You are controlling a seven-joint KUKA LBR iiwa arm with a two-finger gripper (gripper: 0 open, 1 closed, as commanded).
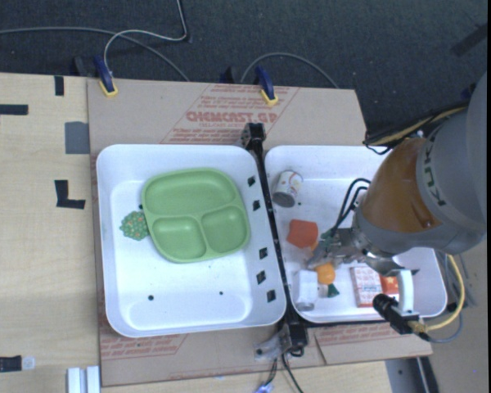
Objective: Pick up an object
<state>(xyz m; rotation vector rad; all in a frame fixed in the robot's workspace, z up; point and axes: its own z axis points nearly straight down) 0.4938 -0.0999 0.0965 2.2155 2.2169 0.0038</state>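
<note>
My gripper (326,256) is down in the right bin (335,158), under the grey arm with its orange band. Its tip hangs over a small orange object (326,274) and a green bit beside a white item (308,287). An orange-red block (304,234) lies just up and left of the tip. A small grey-white cup (287,187) rests on its side near the bin's upper left. A red and white packet (365,286) lies at the lower right, partly under the arm.
The left bin (123,301) holds a green divided plate (196,214) and a small green bumpy ball (134,225) against its left edge. A black divider (266,211) runs between the bins. Cables trail behind the bench.
</note>
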